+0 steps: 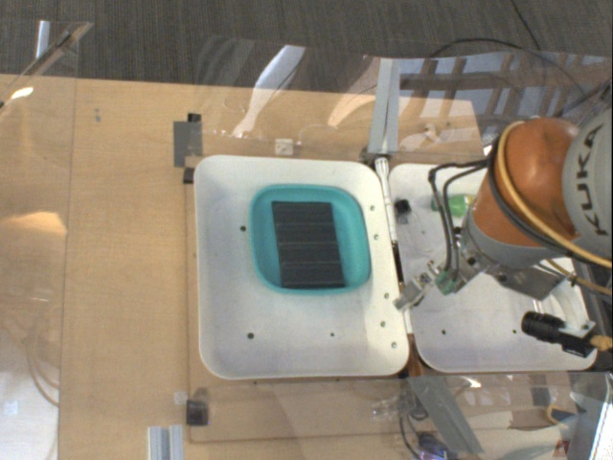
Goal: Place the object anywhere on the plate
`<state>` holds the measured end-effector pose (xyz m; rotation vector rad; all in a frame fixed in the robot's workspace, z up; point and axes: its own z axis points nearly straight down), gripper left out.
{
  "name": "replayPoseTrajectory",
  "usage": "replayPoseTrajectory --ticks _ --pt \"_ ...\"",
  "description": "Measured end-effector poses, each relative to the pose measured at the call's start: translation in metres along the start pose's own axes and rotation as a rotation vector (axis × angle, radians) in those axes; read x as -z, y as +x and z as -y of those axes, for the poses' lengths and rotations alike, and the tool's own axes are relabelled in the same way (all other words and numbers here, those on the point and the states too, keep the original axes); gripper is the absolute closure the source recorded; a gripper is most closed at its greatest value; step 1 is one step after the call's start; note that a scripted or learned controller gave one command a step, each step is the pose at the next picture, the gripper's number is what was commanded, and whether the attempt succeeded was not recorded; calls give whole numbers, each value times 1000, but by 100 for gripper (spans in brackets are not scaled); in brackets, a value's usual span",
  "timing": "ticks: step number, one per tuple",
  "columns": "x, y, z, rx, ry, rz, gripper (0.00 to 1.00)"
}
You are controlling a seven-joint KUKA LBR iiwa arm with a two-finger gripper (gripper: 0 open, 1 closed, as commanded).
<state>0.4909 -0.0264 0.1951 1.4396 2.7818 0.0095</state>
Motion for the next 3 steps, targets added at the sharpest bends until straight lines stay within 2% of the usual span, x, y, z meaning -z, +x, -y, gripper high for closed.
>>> replayPoseTrajectory --ticks 1,2,3 --pt "11 -1 -3 4 -6 3 100" --pt "11 -1 -3 4 -6 3 0" --pt "22 -1 -6 9 -11 7 100"
